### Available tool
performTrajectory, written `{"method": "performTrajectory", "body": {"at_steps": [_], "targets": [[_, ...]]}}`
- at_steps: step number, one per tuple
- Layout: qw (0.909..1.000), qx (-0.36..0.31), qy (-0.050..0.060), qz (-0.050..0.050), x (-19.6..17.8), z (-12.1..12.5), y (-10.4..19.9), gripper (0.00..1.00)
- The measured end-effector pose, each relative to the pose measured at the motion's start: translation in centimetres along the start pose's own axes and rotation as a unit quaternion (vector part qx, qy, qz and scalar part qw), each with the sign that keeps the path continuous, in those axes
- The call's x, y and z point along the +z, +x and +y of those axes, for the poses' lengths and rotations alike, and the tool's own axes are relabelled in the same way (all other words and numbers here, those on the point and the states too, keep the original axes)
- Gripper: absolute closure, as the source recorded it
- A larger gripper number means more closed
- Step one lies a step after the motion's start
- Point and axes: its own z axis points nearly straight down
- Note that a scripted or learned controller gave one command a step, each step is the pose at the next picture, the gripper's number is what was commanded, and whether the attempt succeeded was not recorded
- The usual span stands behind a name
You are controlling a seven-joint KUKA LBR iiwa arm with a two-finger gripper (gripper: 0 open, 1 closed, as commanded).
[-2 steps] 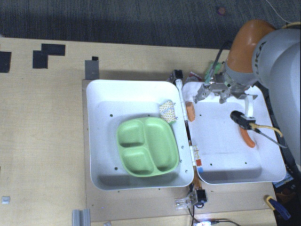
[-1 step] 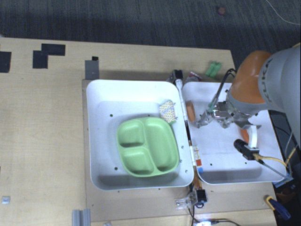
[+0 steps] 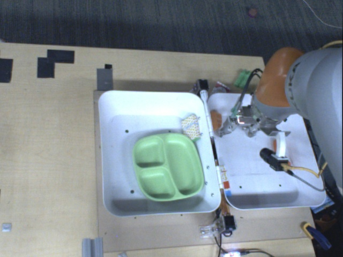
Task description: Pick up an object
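Note:
My gripper (image 3: 231, 125) hangs low over the back left part of the right bin (image 3: 252, 189), under the orange-banded wrist (image 3: 276, 84). Just left of it a small orange-brown object (image 3: 215, 120) lies against that bin's left wall. In the left bin (image 3: 115, 159) a light green divided plate (image 3: 168, 166) rests in the middle. A small pale object with a yellow dotted pattern (image 3: 191, 125) sits at the plate's back right corner, near the wall between the bins.
A green item (image 3: 244, 79) and some dark clutter (image 3: 202, 85) lie on the bench behind the right bin. The grey arm (image 3: 321, 100) covers that bin's right side. Black tape marks (image 3: 53, 62) are at the bench's far left.

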Motion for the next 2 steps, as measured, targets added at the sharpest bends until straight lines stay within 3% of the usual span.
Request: {"method": "performTrajectory", "body": {"at_steps": [1,2], "targets": [[1.0,-0.001,-0.003,0.0,-1.2,0.2,0.0,1.0],[1.0,0.0,0.0,-0.001,-11.6,3.5,-3.0,1.0]]}}
